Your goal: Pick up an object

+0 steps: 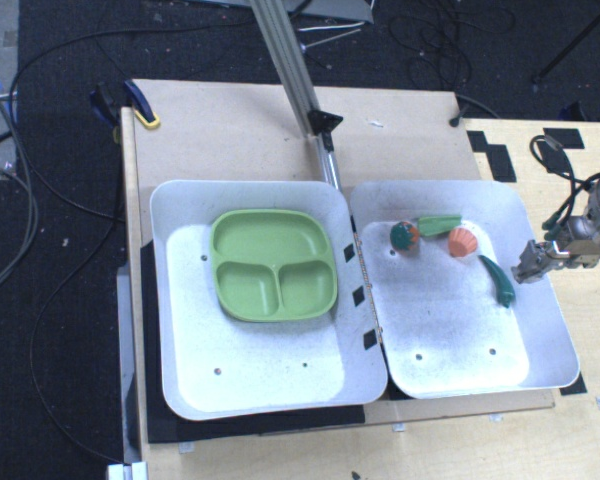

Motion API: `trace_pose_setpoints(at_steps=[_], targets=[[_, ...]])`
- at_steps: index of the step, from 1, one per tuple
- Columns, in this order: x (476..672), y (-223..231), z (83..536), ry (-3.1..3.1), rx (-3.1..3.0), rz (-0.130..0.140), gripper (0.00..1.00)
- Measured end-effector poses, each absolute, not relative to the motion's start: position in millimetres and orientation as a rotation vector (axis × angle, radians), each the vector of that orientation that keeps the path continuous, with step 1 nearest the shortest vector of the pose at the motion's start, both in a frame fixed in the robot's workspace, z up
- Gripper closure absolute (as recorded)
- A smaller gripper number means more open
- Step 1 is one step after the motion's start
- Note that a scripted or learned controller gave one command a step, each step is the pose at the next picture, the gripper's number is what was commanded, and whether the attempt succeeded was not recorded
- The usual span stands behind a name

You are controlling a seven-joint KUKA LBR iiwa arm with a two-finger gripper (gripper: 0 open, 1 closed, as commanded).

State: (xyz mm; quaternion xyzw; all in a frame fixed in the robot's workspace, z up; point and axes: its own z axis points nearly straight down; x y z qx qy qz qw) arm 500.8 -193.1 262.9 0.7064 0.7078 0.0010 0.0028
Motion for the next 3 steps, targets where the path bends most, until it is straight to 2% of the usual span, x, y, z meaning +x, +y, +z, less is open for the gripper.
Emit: trace_pose_setpoints(at_steps=[2,3], targets=[[497.7,-93.9,237.3,2.230,2.215,0.001,1.00],[506.2,-43.3,228.0,2.231,2.216,0.000,1.00]])
